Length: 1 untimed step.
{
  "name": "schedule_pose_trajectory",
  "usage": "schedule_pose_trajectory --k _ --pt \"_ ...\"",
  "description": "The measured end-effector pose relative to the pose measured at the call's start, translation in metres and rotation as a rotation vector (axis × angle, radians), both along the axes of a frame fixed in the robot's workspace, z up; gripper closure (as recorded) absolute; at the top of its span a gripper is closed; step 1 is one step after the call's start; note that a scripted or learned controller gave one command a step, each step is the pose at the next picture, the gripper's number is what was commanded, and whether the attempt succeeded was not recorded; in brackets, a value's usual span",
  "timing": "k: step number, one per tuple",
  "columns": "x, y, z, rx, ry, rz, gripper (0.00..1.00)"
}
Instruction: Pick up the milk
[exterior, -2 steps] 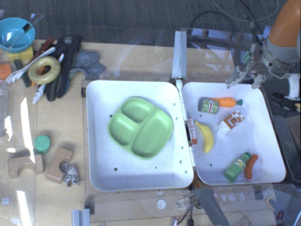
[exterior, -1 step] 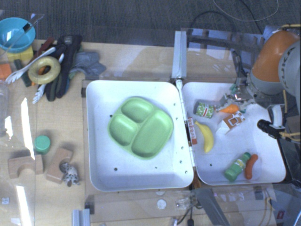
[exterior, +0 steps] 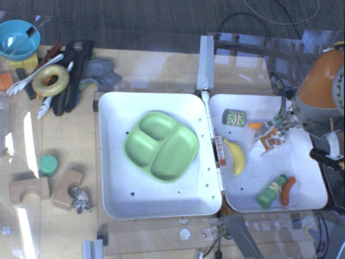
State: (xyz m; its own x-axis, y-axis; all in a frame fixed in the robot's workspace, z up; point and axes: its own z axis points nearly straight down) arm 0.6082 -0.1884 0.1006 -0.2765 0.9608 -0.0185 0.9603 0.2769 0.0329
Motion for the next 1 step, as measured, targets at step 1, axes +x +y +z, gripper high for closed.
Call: schedule_pose_trajectory --k 1 --pt "0.0041 -0.0024 0.0165 -0.009 -0.015 0.001 1.00"
